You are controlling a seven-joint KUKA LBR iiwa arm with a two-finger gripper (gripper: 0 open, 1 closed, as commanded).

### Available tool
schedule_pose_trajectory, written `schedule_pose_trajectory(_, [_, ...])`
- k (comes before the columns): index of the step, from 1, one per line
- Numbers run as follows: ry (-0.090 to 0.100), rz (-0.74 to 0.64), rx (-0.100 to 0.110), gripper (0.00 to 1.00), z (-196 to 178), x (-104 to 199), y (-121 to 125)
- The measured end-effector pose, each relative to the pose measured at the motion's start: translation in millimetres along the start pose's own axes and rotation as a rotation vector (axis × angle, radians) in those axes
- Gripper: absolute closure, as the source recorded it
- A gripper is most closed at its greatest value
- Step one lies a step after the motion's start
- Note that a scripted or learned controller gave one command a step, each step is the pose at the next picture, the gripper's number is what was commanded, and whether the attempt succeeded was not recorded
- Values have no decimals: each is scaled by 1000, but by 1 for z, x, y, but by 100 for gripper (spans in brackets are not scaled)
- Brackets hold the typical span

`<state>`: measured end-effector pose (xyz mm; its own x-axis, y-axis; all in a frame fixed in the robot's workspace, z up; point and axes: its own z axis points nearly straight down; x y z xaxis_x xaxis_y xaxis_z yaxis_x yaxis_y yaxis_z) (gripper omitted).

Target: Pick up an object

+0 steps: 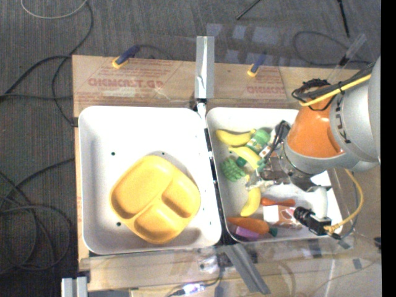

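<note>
You have the arm (346, 125) filling the right of the frame, grey with its orange band over the right bin (216, 166), reaching in from the right edge. The left bin (93, 135) sits in the middle left of the picture and carries a yellow divided plate (156, 198), lying flat toward the lower middle of that bin.

In the right bin the items crowd the left and lower parts. A yellow banana (233, 137) lies near the bin's upper left, its long axis running roughly left to right across the frame. Below it you see a green ribbed piece (234, 168) — shape unclear — and a green-and-yellow item (253, 146) just beside the wrist. A second yellow banana-like piece (251, 202) lies lower, its long axis tilted from lower left to upper right, with its upper end under the gripper. Along the bottom edge an orange carrot (249, 225) lies nearly left to right, with a purple piece (245, 232) touching its lower side.

The gripper (267, 169) hangs over the middle of the right bin, just above that lower yellow piece. Its fingers are lost in clutter — you cannot tell how far apart they stand, or whether anything sits between them.
</note>
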<state>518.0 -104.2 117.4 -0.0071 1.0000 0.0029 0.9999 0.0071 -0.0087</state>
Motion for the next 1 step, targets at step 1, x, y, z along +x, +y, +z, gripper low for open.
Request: schedule_pose_trajectory(1, [-5,-72,-6,100,-113,39,53])
